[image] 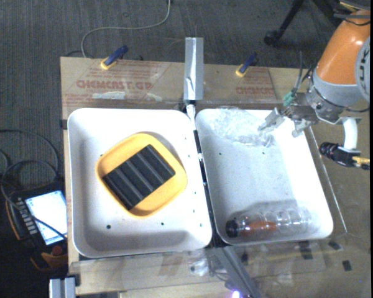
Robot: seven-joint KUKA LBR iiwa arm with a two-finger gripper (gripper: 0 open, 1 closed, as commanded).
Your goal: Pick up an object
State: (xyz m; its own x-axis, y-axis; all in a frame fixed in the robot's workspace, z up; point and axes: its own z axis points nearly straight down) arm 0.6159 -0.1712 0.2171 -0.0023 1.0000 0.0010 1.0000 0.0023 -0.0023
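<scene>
My gripper (282,124) hangs over the far right corner of the right bin (311,172), and its two fingers stand apart and open with nothing between them. Just left of the fingertips lies a crumpled clear plastic wrap (236,128) against the bin's far wall. A clear plastic bottle (268,221) with a dark cap and brown contents lies on its side along the near wall of the same bin. In the left bin (87,129) rests a yellow pad with a black ribbed top (142,173), tilted diagonally.
A metal bar (193,67) stands upright behind the seam between the bins. Two blue-and-yellow clamps (114,56) (247,62) grip the cardboard-covered bench's far edge. A tablet (42,213) and cables lie on the floor at left.
</scene>
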